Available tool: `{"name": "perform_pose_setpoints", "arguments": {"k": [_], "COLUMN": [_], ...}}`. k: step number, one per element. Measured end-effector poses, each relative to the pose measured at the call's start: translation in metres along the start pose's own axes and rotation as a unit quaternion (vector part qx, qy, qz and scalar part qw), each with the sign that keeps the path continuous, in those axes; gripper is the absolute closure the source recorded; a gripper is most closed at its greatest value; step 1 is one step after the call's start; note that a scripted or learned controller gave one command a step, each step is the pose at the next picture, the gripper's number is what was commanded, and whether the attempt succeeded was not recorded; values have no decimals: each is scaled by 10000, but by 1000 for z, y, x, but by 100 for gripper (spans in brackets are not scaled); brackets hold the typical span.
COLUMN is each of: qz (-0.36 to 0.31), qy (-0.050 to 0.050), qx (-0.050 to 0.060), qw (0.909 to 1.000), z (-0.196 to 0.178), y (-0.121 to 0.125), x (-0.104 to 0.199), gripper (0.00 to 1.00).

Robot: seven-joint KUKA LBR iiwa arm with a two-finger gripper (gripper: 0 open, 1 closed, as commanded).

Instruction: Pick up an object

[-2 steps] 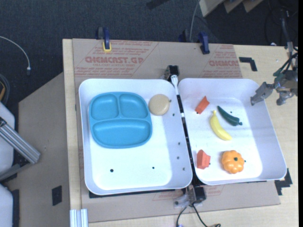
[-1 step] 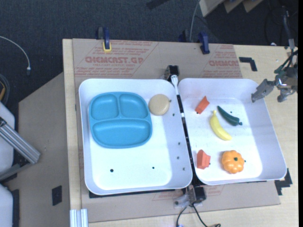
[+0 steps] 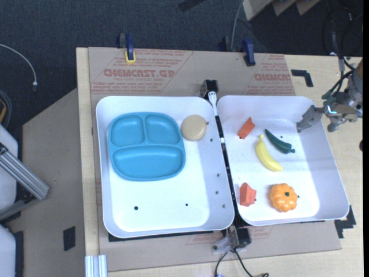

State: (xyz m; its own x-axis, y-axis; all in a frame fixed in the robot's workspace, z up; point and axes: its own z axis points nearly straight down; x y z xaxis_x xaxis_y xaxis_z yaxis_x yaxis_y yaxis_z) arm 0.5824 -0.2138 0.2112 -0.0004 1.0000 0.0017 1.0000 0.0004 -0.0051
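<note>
The right bin (image 3: pixel 323 172) holds several toy foods: a yellow banana (image 3: pixel 268 156), a dark green vegetable (image 3: pixel 279 142) just right of it, an orange-red wedge (image 3: pixel 247 128), a red chunk (image 3: pixel 248 194) and an orange pumpkin-like fruit (image 3: pixel 283 197). My gripper (image 3: pixel 319 123) hovers over the far right corner of this bin, right of the green vegetable. Its fingers (image 3: pixel 306 120) are spread open with nothing between them.
The left bin (image 3: pixel 167 212) carries a blue divided plate (image 3: pixel 147 145) and a beige round object (image 3: pixel 194 127) beside the plate's far right corner. Blue clamps (image 3: pixel 129 44) hold the cardboard at the bench's back edge. A black divider (image 3: pixel 222 149) runs between the bins.
</note>
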Motion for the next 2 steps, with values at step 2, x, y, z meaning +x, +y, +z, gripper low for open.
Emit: {"name": "perform_pose_setpoints", "arguments": {"k": [2], "qz": [1], "qy": [5], "qx": [10], "qw": [10000], "z": [127], "y": [4], "x": [4], "gripper": [0]}}
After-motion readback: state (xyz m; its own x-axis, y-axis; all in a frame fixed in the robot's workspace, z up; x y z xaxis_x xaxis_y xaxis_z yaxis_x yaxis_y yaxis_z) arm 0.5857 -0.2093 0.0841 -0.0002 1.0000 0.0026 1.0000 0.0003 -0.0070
